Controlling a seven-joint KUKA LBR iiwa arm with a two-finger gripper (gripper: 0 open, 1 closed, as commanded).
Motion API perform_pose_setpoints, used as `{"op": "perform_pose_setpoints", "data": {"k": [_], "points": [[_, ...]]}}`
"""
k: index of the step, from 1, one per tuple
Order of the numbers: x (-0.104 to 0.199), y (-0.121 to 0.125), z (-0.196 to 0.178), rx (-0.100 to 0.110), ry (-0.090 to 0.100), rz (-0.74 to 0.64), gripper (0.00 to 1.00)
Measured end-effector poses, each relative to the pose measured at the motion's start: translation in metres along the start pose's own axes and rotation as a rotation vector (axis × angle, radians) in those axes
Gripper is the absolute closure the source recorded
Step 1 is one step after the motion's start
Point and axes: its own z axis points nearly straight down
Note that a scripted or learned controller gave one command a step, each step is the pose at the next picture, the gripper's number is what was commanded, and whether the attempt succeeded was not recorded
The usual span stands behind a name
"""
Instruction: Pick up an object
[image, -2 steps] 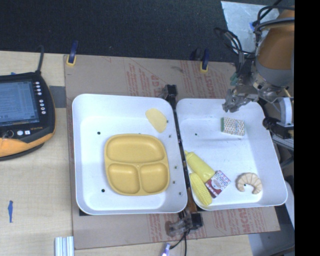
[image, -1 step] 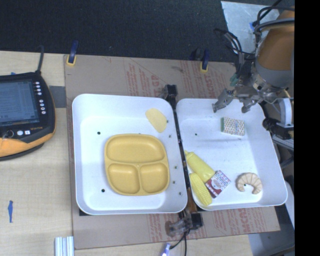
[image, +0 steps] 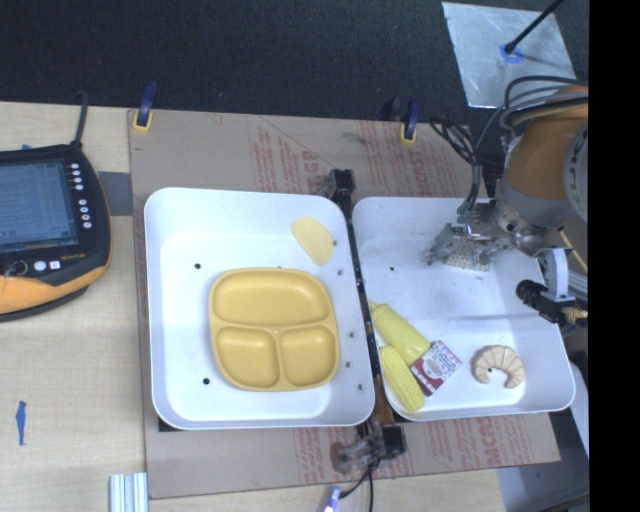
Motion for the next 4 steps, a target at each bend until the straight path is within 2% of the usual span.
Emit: {"op": "perform_pose_setpoints", "data": {"k": [1,2,3,4], "points": [[-0.025,0.03,-0.017,-0.005,0.002,0.001,0.0],[0.041,-0.09,0.011,-0.001,0.002,-0.001,0.0],[0.035,-0.005,-0.062,-0.006,0.001,0.001,0.0],[0.095,-0.131,-0.074,-0.001,0.001,-0.002,0.0]]}}
